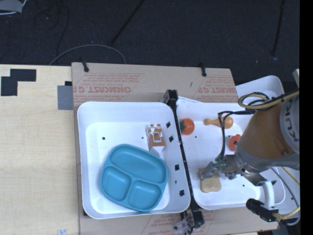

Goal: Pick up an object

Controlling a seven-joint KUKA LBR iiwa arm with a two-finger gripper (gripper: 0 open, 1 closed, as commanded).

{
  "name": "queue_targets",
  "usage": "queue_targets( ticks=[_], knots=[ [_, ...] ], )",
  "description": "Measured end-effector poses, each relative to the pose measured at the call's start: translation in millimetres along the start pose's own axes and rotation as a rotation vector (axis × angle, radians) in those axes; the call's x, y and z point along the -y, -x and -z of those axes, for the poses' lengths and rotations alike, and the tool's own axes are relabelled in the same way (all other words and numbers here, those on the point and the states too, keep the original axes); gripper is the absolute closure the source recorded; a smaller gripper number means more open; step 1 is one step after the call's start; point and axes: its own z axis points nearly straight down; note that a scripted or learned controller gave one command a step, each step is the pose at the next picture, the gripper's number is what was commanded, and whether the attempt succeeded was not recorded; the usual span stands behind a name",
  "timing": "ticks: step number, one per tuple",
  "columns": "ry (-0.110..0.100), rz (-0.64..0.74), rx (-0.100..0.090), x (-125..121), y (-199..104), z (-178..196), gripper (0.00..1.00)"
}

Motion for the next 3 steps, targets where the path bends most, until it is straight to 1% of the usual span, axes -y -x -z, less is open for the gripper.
queue_targets(
  ticks=[1, 2, 3],
  knots=[
    [0.005, -0.001, 0.001, 0.2, -0.6, -29.6, 0.0],
    [0.005, -0.007, 0.001, 0.0, 0.4, -18.4, 1.0],
    [0.01, 0.002, 0.002, -2.8, -9.6, 32.8, 1.0]
  ],
)
